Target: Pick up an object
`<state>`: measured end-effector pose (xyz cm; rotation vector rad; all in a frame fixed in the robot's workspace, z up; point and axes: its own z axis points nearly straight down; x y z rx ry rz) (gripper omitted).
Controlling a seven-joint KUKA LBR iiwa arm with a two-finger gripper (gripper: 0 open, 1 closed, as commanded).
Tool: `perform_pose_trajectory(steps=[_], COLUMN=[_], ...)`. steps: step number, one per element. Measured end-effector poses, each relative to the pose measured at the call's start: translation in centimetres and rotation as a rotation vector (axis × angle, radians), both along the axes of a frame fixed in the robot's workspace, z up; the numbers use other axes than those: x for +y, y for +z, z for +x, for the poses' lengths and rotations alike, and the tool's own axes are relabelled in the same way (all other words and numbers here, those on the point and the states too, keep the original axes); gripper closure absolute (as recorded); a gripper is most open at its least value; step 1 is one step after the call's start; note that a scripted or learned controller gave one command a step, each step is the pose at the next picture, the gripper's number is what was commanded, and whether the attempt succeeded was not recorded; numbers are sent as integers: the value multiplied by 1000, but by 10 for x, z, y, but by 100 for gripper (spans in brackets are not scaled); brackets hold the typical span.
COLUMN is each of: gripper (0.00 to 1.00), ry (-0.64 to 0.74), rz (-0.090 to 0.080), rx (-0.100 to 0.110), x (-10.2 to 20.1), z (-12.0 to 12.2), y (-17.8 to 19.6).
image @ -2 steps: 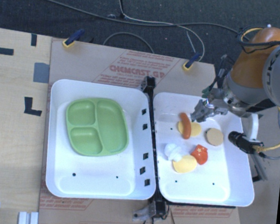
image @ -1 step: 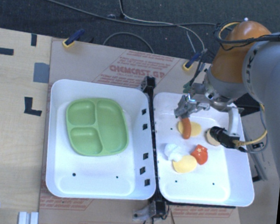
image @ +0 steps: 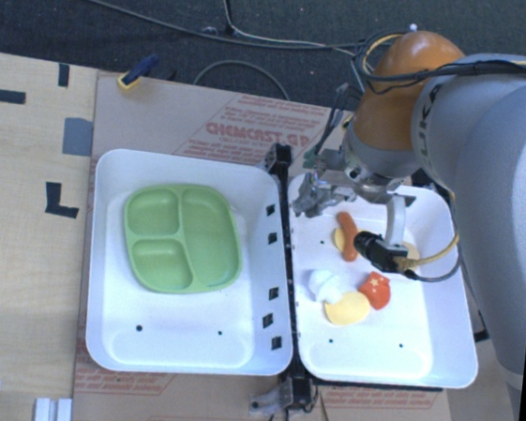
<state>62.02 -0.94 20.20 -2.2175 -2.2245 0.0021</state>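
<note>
- The hand (image: pixel 326 198) is hanging over the far left corner of the right bin (image: pixel 434 366); I cannot tell its grip.
- The orange stick (image: pixel 344 235) is lying just beside it, so it should be dropping straight down, slowly.
- The green tray (image: pixel 182 238) is sitting in the left bin (image: pixel 99 328).

arm (image: pixel 493 175) – cut by right edge | gripper (image: pixel 326 195) – fingers unclear
</note>
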Motion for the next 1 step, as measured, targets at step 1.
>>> perform_pose_trajectory(steps=[1], gripper=[100], ry=[1], rz=[1], rx=[0], x=[60], z=[2], y=[0])
